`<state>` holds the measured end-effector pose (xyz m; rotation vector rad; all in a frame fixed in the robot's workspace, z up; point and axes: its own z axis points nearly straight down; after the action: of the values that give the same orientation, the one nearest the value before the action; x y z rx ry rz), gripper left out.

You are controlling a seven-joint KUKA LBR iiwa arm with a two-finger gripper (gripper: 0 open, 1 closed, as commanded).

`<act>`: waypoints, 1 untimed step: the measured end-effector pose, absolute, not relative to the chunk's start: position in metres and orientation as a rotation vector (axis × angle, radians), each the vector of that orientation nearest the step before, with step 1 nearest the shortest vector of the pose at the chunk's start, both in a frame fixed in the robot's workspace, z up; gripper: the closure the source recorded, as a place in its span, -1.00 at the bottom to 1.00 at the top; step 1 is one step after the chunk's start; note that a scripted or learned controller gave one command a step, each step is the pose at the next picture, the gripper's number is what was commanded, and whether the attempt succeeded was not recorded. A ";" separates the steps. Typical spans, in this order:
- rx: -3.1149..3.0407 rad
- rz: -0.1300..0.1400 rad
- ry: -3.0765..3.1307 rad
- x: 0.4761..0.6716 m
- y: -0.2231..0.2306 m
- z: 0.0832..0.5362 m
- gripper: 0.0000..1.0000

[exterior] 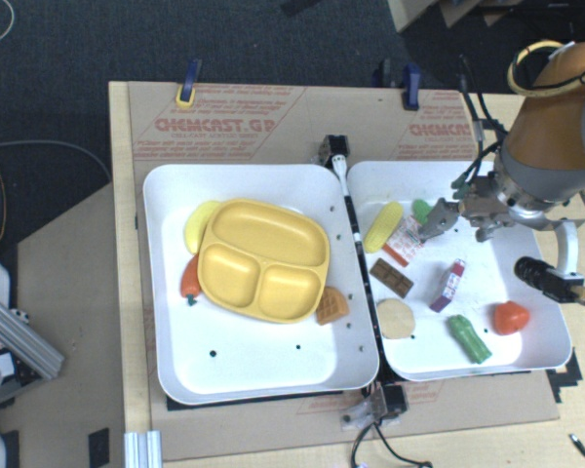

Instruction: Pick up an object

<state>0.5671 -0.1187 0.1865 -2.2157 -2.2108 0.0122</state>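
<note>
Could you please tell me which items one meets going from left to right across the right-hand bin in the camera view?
Yellow corn cob → brown chocolate bar → purple bottle → green cylinder → red tomato. I left out the round tan cookie, the red-and-white packet and the green piece by the claw, whose places overlap others.

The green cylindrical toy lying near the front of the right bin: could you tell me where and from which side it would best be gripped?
Probably across the middle of the green cylindrical toy, coming straight down. It lies flat and slanted, so the hand should close across its narrow width, with bare floor on both long sides.
</note>
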 end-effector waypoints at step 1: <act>-2.220 0.000 -2.221 0.570 -0.119 0.193 -1.00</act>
<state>0.5702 -0.1188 0.1927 -2.2203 -2.2206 0.0003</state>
